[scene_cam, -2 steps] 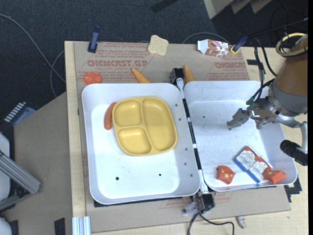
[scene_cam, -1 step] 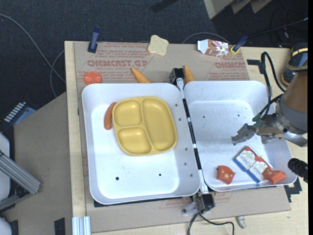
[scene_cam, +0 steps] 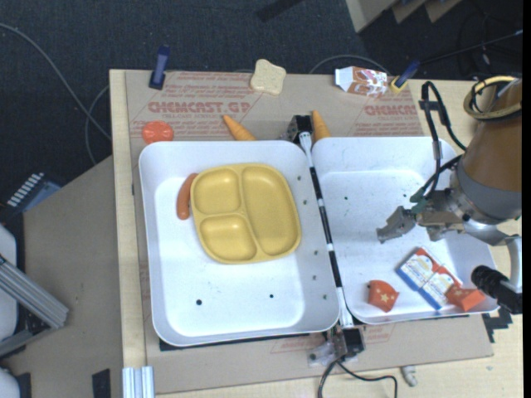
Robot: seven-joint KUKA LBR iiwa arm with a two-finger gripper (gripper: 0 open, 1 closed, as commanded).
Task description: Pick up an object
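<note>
My gripper (scene_cam: pixel 397 225) hangs over the middle of the right bin (scene_cam: pixel 365 172), reaching in from the right and pointing left. Below it, near the bin's front, lie a red strawberry-like toy (scene_cam: pixel 382 294), a blue and white packet (scene_cam: pixel 426 277) and a small orange piece (scene_cam: pixel 467 298). The gripper stands apart from all three, above and a little left of the packet. In the left bin (scene_cam: pixel 241 305) a yellow divided plate (scene_cam: pixel 246 212) lies with a red sausage (scene_cam: pixel 183 197) along its left side.
Behind the bins on the cardboard lie two orange carrots (scene_cam: pixel 238 128) (scene_cam: pixel 319 125), a bread slice (scene_cam: pixel 267 75), a blue item (scene_cam: pixel 158 67), a red-orange piece (scene_cam: pixel 155 131) and a white packet (scene_cam: pixel 362 80). A black cable (scene_cam: pixel 435 118) loops over the right bin's far corner.
</note>
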